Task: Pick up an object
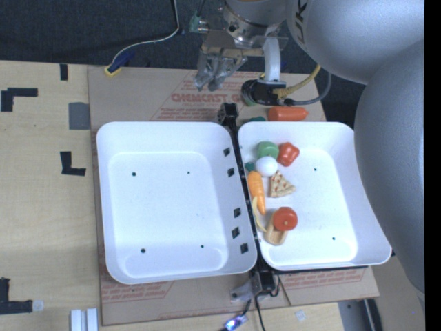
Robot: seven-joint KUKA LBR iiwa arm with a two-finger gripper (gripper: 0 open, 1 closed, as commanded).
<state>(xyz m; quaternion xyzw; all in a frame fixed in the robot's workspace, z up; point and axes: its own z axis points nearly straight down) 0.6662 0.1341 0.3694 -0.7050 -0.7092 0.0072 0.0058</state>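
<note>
Altogether seven toy foods cluster in the right bin (pixel 331 185): one carrot (pixel 255 184), one tomato (pixel 284 218), one pepper (pixel 287 154). High beyond both bins, the gripper (pixel 215 71) holds nothing; its spread is unclear.

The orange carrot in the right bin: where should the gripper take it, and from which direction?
Grip the carrot near the middle of its length, coming straight down from above, with the fingers across its narrow width. It lies flat and long, running along the bin's left wall, so the wall-side finger has little room. The white ball sits close to its upper end; probably avoid that end.
</note>
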